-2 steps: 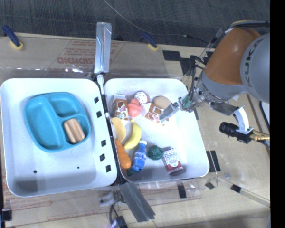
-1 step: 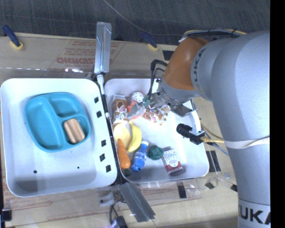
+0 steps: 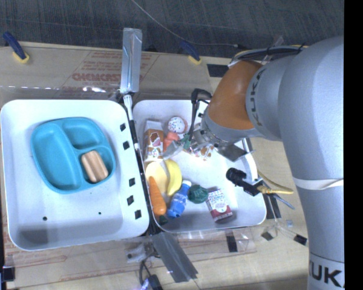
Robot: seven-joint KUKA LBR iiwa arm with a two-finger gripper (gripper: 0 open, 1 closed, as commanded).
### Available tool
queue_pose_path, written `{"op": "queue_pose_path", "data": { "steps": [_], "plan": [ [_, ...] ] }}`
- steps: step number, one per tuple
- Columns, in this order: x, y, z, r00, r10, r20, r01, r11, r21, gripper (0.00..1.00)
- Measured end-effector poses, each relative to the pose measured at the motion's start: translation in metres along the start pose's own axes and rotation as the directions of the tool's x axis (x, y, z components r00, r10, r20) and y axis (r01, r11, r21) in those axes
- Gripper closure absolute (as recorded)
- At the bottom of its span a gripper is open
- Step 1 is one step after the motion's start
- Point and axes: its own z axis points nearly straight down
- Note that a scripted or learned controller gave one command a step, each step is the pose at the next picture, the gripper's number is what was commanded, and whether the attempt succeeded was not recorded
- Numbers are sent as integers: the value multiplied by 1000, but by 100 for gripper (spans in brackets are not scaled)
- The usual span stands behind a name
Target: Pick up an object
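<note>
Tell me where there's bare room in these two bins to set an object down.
Left bin: a wide bare strip of floor runs along its near edge, below the blue divided plate, whose one compartment holds a hot dog. Right bin: crowded. Banana, carrot, blue bottle and red can fill the floor, with the gripper over the far half.

The arm (image 3: 302, 101) covered the right bin's (image 3: 254, 213) upper right part and ran past the frame's lower edge. The pincer (image 3: 201, 142) was largely masked by the wrist; its grip was indiscernible. Small packets (image 3: 155, 142) near it were too blurred to identify.
</note>
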Motion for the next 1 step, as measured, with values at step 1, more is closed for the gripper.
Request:
{"op": "queue_pose_path", "data": {
  "steps": [1],
  "plan": [
    [-18, 41, 9, 1000, 17, -17, -16, 999, 45, 0]
  ]
}}
